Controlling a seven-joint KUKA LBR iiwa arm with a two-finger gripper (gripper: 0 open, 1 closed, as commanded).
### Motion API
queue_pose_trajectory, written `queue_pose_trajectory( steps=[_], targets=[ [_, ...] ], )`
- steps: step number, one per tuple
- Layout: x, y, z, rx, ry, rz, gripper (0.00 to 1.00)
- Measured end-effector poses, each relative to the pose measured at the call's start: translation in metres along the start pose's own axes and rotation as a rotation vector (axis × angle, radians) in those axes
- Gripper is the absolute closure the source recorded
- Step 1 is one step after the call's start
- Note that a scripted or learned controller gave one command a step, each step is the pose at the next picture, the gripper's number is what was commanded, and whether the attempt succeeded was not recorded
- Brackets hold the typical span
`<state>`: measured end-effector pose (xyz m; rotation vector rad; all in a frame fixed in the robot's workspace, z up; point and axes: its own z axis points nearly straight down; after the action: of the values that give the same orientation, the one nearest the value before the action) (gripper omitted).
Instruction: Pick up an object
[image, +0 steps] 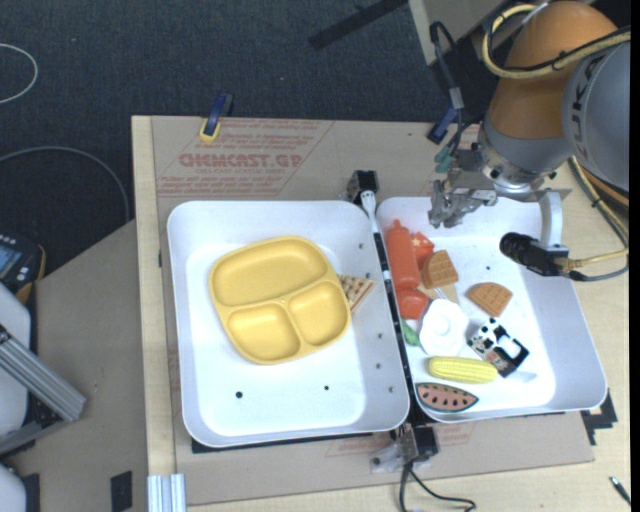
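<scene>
Here we see the gripper (446, 211) above the right bin (560, 330); its grasp we cannot tell.

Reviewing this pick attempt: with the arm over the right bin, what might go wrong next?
1. The gripper hangs above bare bin floor beside the red bottle; descending straight could grab nothing.
2. The toys are crowded: bread slice, white cup and corn cob sit close, so a grasp could knock neighbours.

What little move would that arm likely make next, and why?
Probably a short move down and toward the long red-orange toy bottle: the gripper hangs above the right white bin's far end with nothing visibly in it, and that bottle lies closest.
</scene>
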<state>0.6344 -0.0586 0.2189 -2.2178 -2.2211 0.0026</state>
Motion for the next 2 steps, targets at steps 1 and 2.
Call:
queue_pose_trajectory(
  steps=[1,2],
  targets=[
    [-0.001,0.0,0.002,-0.001,0.0,0.001,1.0],
    [0.002,0.002,-0.012,-0.006,-0.001,0.001,1.0]
  ],
)
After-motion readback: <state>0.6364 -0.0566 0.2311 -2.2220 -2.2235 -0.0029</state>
